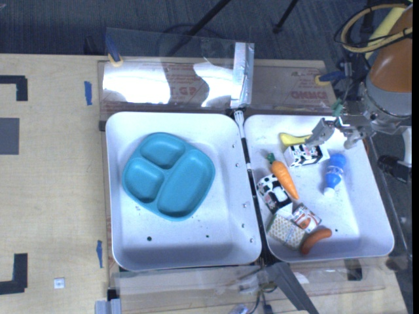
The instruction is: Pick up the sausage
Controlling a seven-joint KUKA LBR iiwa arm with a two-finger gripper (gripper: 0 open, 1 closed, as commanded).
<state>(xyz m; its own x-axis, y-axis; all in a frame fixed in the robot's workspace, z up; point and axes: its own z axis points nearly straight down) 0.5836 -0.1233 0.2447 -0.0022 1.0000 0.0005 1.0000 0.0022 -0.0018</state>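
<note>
A robotics lab test bench: two shallow white bins (242,195) sit side by side on a plywood table (46,175) marked with black tape squares (16,87), tripod legs (288,5) on blue carpet (78,12) behind, yellow cables (373,21) looped nearby.

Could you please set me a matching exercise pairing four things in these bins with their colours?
Things:
1. sausage
2. carrot
3. bottle
4. divided plate

Colours:
A. orange with a green tip
B. turquoise
C. reddish brown
D. blue with a white middle

Pairs: 1-C, 2-A, 3-D, 4-B
</note>
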